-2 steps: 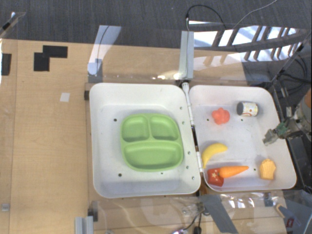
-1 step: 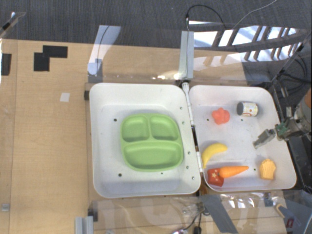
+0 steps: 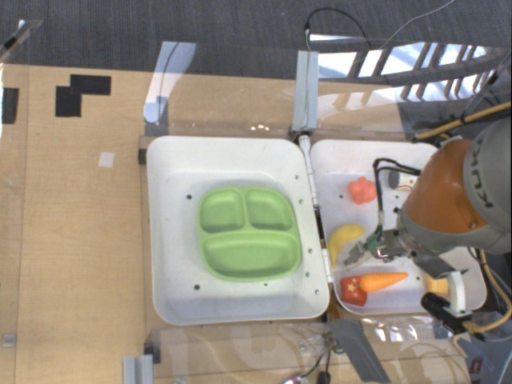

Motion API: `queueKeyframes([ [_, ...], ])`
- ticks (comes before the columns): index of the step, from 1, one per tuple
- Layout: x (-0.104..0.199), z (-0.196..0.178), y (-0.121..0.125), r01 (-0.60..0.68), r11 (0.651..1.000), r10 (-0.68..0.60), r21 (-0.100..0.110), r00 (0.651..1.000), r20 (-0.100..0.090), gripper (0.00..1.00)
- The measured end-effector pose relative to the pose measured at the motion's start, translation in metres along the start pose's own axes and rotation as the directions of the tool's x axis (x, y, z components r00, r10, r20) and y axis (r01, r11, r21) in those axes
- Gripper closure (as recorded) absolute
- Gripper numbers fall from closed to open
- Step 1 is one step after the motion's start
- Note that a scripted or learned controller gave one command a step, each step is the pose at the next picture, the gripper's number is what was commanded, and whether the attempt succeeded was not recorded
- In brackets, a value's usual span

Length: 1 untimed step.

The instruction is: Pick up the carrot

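The bench (image 3: 72, 238) carries two white bins side by side. The left bin (image 3: 172, 214) has a green tray (image 3: 248, 234) with three compartments lying flat at its middle.

The right bin (image 3: 336, 162) holds the carrot (image 3: 382, 280), lying on its side near the front wall with its tip pointing right. A red block (image 3: 354, 290) touches the carrot's thick left end. A yellow fruit (image 3: 346, 238) sits just above them near the divider, and a pink toy (image 3: 362, 190) lies further back.

The arm (image 3: 448, 194) reaches in from the right. The hand (image 3: 370, 249) hangs low over the bin, just above the carrot and beside the yellow fruit. Nothing is seen between its fingers; how far apart they stand cannot be told.
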<state>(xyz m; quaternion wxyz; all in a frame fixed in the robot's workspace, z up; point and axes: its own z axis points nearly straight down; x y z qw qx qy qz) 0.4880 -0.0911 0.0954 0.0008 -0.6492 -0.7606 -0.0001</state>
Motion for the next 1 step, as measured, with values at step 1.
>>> queueKeyframes([
  [1, -0.0600, -0.0028, -0.0095, 0.233, 0.973, -0.233, -0.001, 0.973, 0.001, 0.00],
])
